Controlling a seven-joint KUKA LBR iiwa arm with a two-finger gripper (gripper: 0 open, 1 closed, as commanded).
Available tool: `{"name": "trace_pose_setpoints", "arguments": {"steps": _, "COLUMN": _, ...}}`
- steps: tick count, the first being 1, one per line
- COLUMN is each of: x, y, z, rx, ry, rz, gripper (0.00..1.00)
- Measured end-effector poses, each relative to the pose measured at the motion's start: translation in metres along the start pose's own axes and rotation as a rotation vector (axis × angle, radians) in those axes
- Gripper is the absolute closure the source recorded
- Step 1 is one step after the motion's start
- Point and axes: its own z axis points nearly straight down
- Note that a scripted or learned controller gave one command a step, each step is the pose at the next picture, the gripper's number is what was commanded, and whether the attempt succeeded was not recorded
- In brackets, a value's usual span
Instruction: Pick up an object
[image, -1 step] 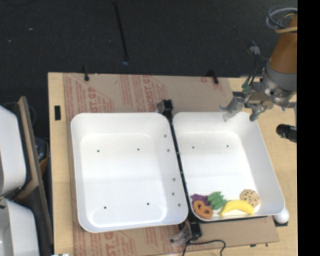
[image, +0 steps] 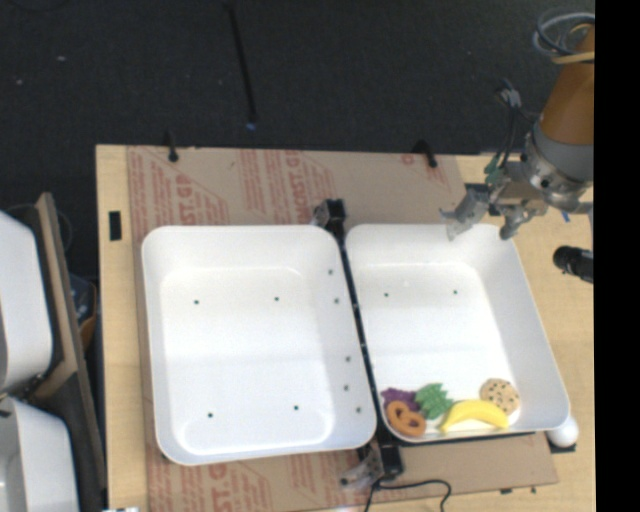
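Observation:
In the right bin (image: 450, 330), several small toy foods lie along the near edge: a yellow banana (image: 472, 414), a round cookie (image: 499, 395), a green leafy piece (image: 434, 399), a brown pretzel (image: 405, 420) and a purple grape bunch (image: 397, 397). My gripper (image: 486, 216) hangs over the far right corner of that bin, well away from the foods. Its two fingers are spread apart and hold nothing. The grey arm with its orange band (image: 570, 105) rises to the upper right.
The left bin (image: 245, 340) sits beside the right one, with a black clamp (image: 330, 213) at the far end of their joint. Both rest on a cardboard sheet (image: 250, 185) on the wooden bench. White boxes (image: 25, 300) stand at the left edge.

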Motion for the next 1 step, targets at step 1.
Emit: {"name": "trace_pose_setpoints", "arguments": {"steps": 1, "x": 0.0033, "y": -0.0099, "z": 0.0502, "rx": 0.005, "ry": 0.001, "rz": 0.000, "gripper": 0.00}}
